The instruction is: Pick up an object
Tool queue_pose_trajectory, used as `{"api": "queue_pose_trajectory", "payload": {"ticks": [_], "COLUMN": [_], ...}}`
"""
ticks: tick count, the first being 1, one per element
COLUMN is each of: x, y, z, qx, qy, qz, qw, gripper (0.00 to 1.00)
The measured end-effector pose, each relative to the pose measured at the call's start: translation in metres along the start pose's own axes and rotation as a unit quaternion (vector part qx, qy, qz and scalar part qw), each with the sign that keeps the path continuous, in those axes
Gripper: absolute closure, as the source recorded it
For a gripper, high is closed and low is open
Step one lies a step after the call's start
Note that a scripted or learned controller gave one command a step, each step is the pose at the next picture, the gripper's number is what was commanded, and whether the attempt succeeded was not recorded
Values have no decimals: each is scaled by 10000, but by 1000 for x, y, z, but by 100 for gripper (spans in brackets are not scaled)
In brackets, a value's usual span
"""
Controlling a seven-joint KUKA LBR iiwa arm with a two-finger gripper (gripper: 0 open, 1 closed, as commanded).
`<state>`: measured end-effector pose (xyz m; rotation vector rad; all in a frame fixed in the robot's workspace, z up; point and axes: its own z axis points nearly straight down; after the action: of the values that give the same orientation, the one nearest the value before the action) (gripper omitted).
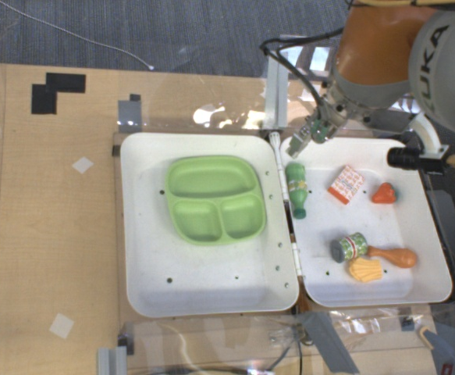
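The arm (414, 41) is grey with a broad orange band, dark "KU" lettering on its casing, black cables looping beside it, and a small silvery wrist piece.

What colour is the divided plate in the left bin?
Light green, seen clearly in the camera view: the divided plate sits in the left bin.

One fixed overhead camera, slanted down on both white bins (211, 303), arm (399, 45) from the right.

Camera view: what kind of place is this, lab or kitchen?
Likely a robot lab pick bench: a KUKA arm over two white bins, toy food like a green bottle, and loose cables on grey carpet.
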<state>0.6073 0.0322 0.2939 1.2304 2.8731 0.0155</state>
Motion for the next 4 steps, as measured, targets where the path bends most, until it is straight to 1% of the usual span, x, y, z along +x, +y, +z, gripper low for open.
{"api": "queue_pose_trajectory", "payload": {"ticks": [1,2,3,4], "x": [67,81,165,205], "y": [-46,-54,-10,29], "z": [59,30,69,61], "qx": [49,22,38,39], "qy": [52,33,57,50], "qz": [-1785,-3429,-2141,-1103], "qw": [9839,9394,9768,9939], "gripper": [100,100,100,100]}}
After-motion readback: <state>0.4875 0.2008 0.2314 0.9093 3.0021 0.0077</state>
